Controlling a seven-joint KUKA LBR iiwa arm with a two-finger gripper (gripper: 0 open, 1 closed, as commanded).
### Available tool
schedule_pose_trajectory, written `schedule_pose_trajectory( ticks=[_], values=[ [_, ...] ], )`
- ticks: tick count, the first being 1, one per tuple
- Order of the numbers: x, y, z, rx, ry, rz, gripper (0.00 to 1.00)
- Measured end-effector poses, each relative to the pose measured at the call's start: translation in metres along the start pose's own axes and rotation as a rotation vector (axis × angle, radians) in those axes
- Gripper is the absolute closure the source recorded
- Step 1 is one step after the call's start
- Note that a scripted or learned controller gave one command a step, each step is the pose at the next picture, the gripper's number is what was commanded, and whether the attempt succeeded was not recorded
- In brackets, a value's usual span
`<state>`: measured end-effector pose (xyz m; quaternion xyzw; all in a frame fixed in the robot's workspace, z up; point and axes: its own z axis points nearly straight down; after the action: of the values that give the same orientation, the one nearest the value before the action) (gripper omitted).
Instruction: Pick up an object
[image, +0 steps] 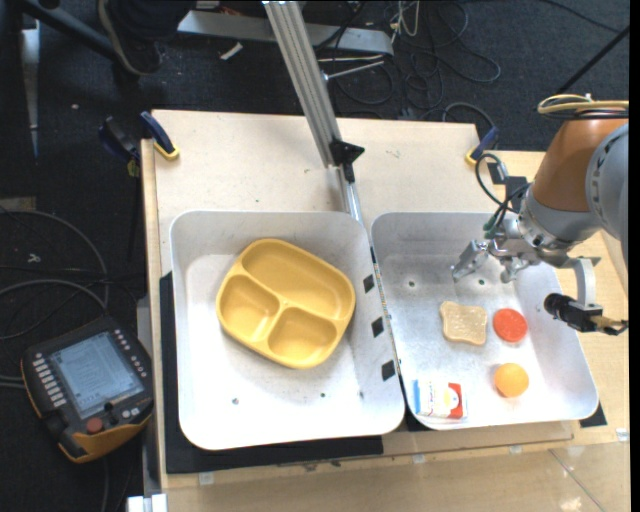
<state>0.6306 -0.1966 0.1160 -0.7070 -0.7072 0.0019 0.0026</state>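
Note:
The right bin holds a slice of toast, a red round disc, a small orange ball and a white carton with red and blue print. My gripper hangs over the bin's far part, just above and behind the toast. It is open, its two fingers spread apart with nothing between them. The grey arm with its orange band comes in from the right edge.
A yellow three-compartment plate lies in the left bin. A slanted metal pole stands behind the bins, ending in a black clamp at their shared edge. A pendant lies left of the bench.

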Motion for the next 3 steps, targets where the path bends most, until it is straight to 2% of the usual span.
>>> schedule_pose_trajectory(
  ticks=[1,2,3],
  values=[
    [0.001,0.0,0.022,-0.004,-0.001,-0.001,0.0],
    [0.001,0.001,0.01,-0.009,-0.003,-0.002,1.0],
    [0.009,0.01,-0.047,-0.015,-0.003,-0.003,1.0]
  ],
)
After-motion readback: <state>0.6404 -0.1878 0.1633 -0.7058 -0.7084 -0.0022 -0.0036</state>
